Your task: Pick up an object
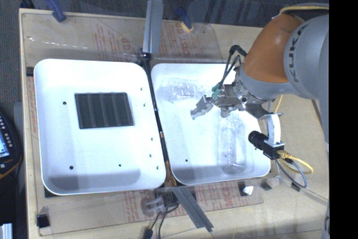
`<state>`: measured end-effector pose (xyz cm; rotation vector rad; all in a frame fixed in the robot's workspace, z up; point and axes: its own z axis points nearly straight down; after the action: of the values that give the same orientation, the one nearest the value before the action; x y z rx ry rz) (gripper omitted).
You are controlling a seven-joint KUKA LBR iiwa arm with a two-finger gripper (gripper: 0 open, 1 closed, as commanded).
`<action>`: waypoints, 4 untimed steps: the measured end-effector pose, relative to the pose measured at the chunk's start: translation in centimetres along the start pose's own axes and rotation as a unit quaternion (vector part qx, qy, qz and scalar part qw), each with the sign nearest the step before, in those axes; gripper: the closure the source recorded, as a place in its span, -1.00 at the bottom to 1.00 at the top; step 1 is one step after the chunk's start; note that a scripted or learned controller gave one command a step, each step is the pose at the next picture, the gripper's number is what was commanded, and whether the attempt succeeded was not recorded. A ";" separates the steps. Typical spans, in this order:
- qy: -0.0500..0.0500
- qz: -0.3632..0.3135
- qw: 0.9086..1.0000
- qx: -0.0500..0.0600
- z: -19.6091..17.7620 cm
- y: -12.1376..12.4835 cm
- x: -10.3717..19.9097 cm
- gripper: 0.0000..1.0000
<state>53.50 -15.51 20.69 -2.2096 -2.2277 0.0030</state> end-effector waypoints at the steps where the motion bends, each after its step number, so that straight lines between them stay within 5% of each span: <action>1: 0.000 0.046 0.999 0.000 1.6 -4.8 5.1 -1.00; 2: 0.000 0.046 0.999 0.000 1.6 -4.8 5.1 -1.00; 3: -0.001 0.000 1.000 -0.003 0.2 -5.7 1.5 -1.00; 4: -0.001 0.137 0.991 -0.002 -6.1 -5.8 -1.0 -1.00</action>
<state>47.70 -16.52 26.77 -2.4970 -1.9075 0.0018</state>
